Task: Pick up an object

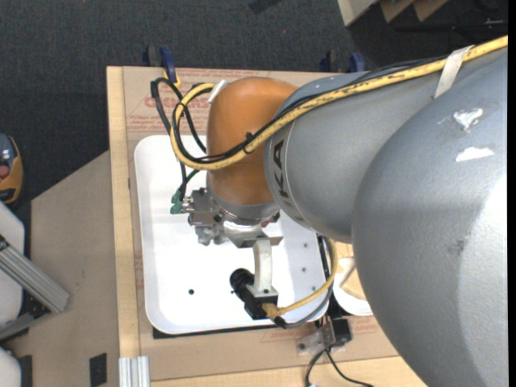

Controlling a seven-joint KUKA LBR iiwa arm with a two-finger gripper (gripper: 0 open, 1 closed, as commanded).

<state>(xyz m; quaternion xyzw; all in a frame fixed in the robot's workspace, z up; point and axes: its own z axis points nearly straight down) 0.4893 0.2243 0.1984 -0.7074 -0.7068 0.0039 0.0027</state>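
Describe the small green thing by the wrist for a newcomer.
Find the left white bin under the arm's orange band. At the wrist's left edge, below that band, shows a small green piece, the only green among white, grey and black.

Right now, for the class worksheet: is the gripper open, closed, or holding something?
Gripper: cannot be told; the arm's orange band sits over it from this camera, above a white bin.

Black letters "KA" on the grey arm, red print on the bench board too blurred to read
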